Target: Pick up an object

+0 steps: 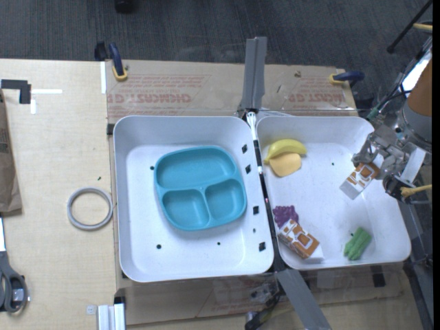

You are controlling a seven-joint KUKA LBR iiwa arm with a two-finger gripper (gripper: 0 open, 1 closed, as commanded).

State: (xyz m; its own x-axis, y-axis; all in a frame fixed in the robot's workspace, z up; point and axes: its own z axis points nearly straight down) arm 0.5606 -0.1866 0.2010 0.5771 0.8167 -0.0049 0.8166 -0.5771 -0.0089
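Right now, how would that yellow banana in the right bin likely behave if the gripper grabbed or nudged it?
The banana looks like smooth moulded plastic, so probably stiff, light and a bit slippery between fingers. Its curved, rounded shape suggests it may rock or pivot rather than slide straight when pushed. It lies against the orange piece, so a nudge would likely shift both.

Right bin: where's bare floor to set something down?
The right bin is free in the middle, between the banana, the orange-and-white packet and the green item. It is crowded along the divider side, and at the right wall by the end effector on its small carton.
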